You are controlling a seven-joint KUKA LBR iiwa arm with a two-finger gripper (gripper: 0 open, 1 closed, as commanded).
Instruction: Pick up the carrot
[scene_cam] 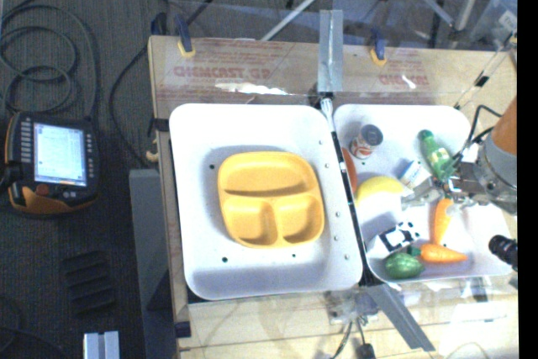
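- the grey two-finger gripper (443, 185) hangs low in the right white bin (391, 115), toward its 3 o'clock side; whether it is wide or narrow i cannot tell, and nothing is visibly clamped in it.
- a short orange carrot (440, 219) stands nearly upright just at the gripper's 6 o'clock, its top close against the gripper's tip; contact is not clear.
- a second orange carrot (441, 254) lies flat at the bin's 5 o'clock, beside a green pepper-shaped toy (403, 265) at its 9 o'clock.
- a green plastic bottle (435, 152) lies at the gripper's 11 o'clock.
- a yellow lemon-shaped toy (379, 187) sits near the bin's 9 o'clock wall, and a small tin can (365, 139) is at its 12 o'clock.
- the left white bin (193, 181) holds a yellow three-compartment plastic tray (271, 197) at its centre.
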